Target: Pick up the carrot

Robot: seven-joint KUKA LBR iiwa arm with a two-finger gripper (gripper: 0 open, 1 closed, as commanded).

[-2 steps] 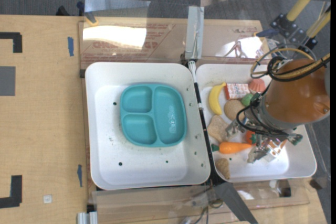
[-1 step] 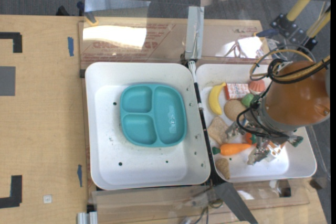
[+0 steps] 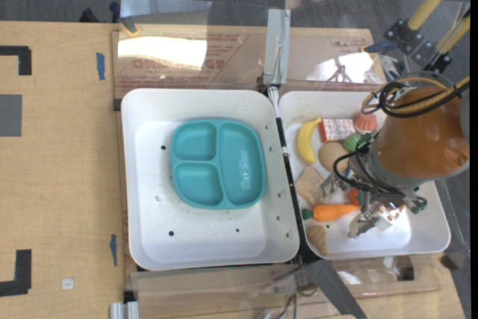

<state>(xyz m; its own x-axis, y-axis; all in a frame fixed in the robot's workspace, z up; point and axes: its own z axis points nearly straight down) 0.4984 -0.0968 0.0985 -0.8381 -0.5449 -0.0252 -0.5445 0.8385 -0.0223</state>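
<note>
A: Carrot (image 3: pixel 335 212) first? No — big to small. Left bin (image 3: pixel 142 183): teal divided plate (image 3: pixel 219 163) in the middle. Right bin (image 3: pixel 429 231): food pile at its left half, arm wrist (image 3: pixel 417 134) with orange band above it.

B: Pile contents?

A: Banana (image 3: pixel 307 141), snack box (image 3: pixel 337 129) beside it, round brownish potato-like piece (image 3: pixel 333 155), bread slices (image 3: pixel 309 183). Carrot lying flat near the bin's front, tip toward the left wall, touching the bread.

B: Gripper (image 3: pixel 368 223)?

A: Low, just right of the carrot's thick end. Fingers: cannot tell, too blurred and glinting. Nothing seen pinched.

B: Doing it well?

A: Probably shift left to centre over the carrot's middle, close across the narrow width, not along the length. Keep clear of the bread. Lift straight up, slowly.
</note>
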